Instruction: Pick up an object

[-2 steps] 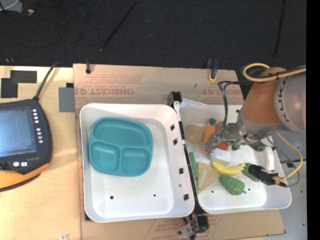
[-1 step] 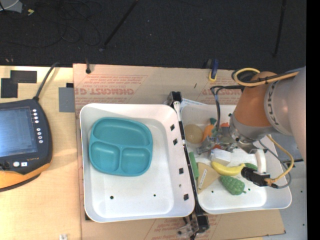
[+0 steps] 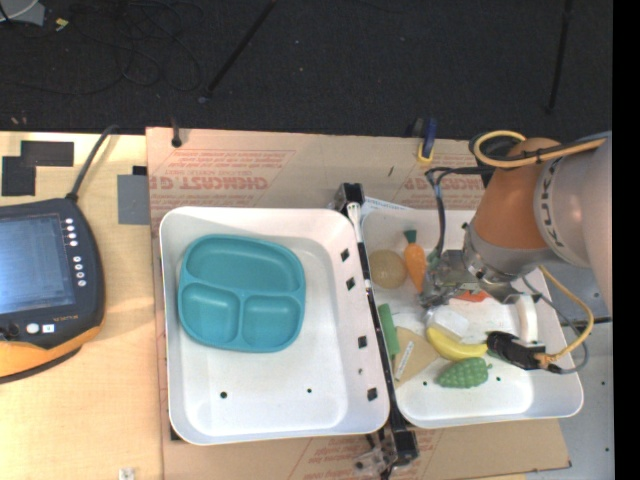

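Arm [image 3: 530, 208] over right bin [image 3: 560, 393]: gripper [image 3: 447, 290] low among carrot [image 3: 416, 262], banana [image 3: 455, 344]. Teal tray [image 3: 240, 293] in left bin [image 3: 260, 408].

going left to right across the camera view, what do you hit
black handheld screen pendant → teal divided plastic tray → pale round ball → orange toy carrot → yellow toy banana → grey and orange arm

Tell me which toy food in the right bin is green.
The bumpy green piece at the bin's near edge, just below the yellow banana. The carrot is orange, the round piece tan.
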